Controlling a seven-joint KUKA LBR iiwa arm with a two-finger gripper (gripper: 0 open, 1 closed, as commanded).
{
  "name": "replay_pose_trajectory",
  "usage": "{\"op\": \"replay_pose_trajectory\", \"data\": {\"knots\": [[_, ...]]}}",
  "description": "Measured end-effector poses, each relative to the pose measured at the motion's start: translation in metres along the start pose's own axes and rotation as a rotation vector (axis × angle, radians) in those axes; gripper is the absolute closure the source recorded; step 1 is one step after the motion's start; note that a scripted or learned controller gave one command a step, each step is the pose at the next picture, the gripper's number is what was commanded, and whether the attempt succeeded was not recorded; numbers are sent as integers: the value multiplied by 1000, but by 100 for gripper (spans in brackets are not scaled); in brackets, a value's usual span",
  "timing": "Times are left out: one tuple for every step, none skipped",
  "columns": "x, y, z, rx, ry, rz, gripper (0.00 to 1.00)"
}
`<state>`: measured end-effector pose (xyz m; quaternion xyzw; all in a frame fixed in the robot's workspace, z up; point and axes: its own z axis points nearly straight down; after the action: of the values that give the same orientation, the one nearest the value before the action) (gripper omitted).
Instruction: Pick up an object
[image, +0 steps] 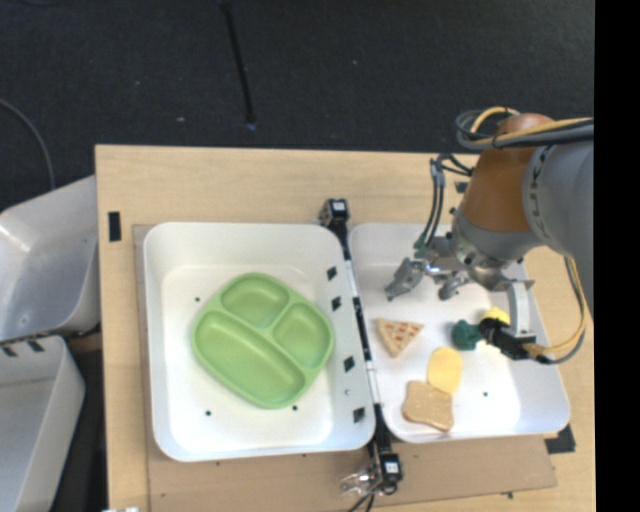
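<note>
Close beside end effector (425, 282) — flat triangular pizza slice (398, 335).

The grey arm (565, 190) comes in from the right side, orange band (497, 190) just above the wrist, pointing pretty much straight down. The gripper (428, 283) has its two fingers (403, 281) splayed wide apart.

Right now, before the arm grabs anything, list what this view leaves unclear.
1. Camera view: the dark green object is small and blurred; its kind cannot be told.
2. Camera view: the yellow piece and the bread slice are either touching or overlapping; they are too small to tell which.
3. Camera view: the far right corner of the right bin is hidden beneath the arm.
</note>
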<state>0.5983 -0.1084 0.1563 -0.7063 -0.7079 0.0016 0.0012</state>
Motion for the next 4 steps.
{"op": "replay_pose_trajectory", "data": {"knots": [[-1,0,52,-2,-1,4,0],[-2,1,38,-7,-1,9,100],[-7,-2,-24,-9,-1,9,100],[-9,-1,-79,-10,-1,-1,100]]}}
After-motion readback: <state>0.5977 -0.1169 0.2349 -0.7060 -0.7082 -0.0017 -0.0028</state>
